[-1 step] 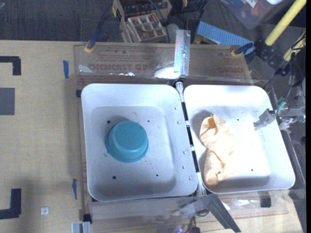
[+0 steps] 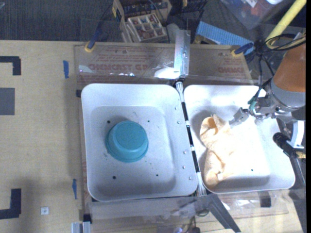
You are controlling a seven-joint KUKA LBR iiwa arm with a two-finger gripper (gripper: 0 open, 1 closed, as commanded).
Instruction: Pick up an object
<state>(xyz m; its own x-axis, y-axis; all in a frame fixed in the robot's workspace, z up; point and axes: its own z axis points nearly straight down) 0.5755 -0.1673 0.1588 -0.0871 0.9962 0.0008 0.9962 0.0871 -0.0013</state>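
A teal bowl (image 2: 127, 141) lies upside down in the middle of the left bin (image 2: 92, 101). A crumpled tan cloth (image 2: 216, 152) covers the left half of the right bin (image 2: 277, 176), stretching from its middle to its front wall. My gripper (image 2: 239, 116) hangs over the right bin, just off the cloth's upper right edge, tilted down to the left toward it. Nothing shows in its grasp. The grey wrist and orange band (image 2: 294, 74) rise behind it at the right.
A metal divider strip (image 2: 187, 125) separates the two bins. Clear plastic sheeting and cardboard (image 2: 131, 64) stand behind them. Cables and a black fitting (image 2: 286, 144) hang by the right bin's right wall. A wooden crate (image 2: 143, 23) sits beyond the bench.
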